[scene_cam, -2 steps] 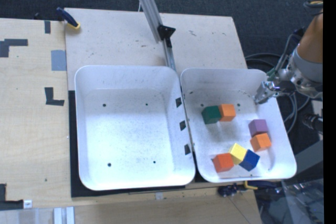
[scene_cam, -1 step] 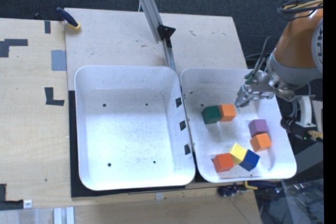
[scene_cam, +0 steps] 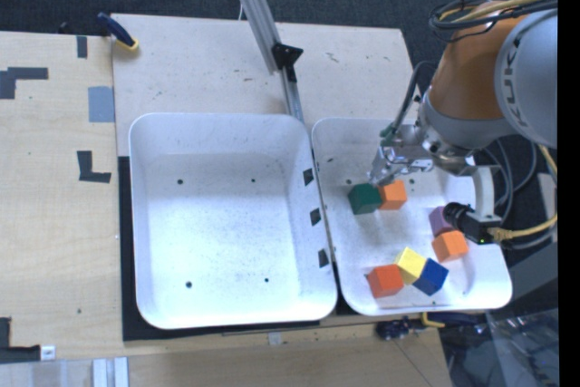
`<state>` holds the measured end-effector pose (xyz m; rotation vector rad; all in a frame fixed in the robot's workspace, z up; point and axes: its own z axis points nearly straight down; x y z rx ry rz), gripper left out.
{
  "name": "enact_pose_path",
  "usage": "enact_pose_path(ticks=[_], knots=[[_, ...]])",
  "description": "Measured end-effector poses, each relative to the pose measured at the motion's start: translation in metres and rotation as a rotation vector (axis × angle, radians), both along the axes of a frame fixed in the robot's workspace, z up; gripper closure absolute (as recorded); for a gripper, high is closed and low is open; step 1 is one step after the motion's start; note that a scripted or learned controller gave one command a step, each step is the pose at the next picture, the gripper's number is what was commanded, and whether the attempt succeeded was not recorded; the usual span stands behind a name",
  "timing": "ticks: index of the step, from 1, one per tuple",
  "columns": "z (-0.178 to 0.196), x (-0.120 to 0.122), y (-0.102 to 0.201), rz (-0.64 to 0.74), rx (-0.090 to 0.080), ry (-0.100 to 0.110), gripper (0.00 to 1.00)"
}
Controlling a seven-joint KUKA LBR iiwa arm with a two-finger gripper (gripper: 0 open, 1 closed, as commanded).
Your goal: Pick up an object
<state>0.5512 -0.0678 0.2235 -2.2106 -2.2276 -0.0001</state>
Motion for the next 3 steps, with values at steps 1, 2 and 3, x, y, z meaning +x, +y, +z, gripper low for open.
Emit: enact_pose_path(ticks=[1, 2, 3], knots=[[0.008, -0.002, 0.047, -0.001, -0.001, -0.002, 1.0], [0.016, -0.015, 0.105, 0.001, 0.0, 0.0, 1.0], [0.013, -0.015, 0.166, 0.001, -0.001, 0.001, 1.0]])
